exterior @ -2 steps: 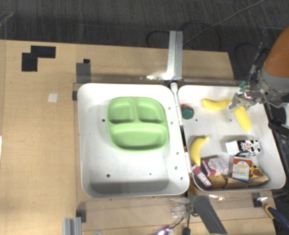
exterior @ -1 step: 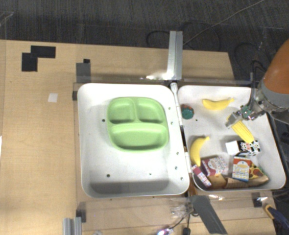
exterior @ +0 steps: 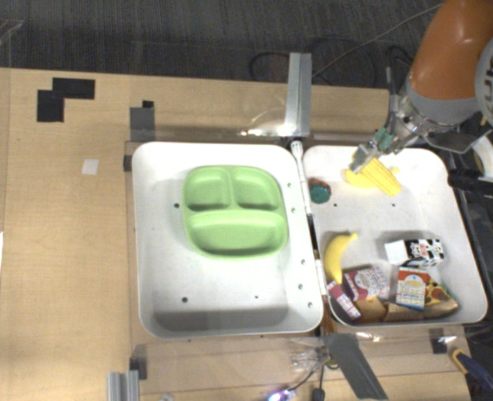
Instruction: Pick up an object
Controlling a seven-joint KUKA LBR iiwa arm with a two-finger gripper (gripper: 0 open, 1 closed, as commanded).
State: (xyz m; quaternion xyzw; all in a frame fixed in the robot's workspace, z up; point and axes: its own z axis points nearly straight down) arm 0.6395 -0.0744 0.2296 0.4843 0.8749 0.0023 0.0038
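Observation:
My gripper [exterior: 370, 155] hangs at the back of the right bin [exterior: 467, 242], reaching in from the upper right. Its tip is right at the upper left end of a yellow corn cob [exterior: 380, 179]; whether it touches the cob is unclear. A banana [exterior: 337, 256] lies lower in the same bin, near its left wall. A small green and red item [exterior: 318, 192] sits by the divider. A black-and-white patterned piece [exterior: 420, 250] and some snack packets [exterior: 397, 289] fill the front of that bin.
The left bin [exterior: 150, 249] holds a green divided plate [exterior: 232, 210] in its middle. A metal post [exterior: 299, 94] stands behind the seam between the two bins. Cables run along the right side by the arm.

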